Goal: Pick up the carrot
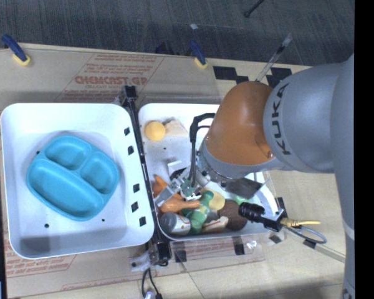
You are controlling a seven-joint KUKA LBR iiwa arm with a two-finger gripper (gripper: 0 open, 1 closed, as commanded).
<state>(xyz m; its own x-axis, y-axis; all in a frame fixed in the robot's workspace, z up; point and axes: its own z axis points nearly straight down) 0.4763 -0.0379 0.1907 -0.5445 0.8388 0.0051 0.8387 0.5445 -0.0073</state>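
The grey arm's gripper is reaching down into the right white bin, over the orange tapered carrot lying amid heaped toys; I cannot tell how the jaws stand.

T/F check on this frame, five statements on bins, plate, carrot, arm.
1. The blue plate lies in the left bin. True.
2. The carrot lies on the blue plate. False: it lies in the right bin, among the clutter near the front.
3. A yellow ball sits near the right bin's back left corner. True.
4. The arm hangs over the left bin. False: it is over the right bin.
5. The plate has compartments. True.
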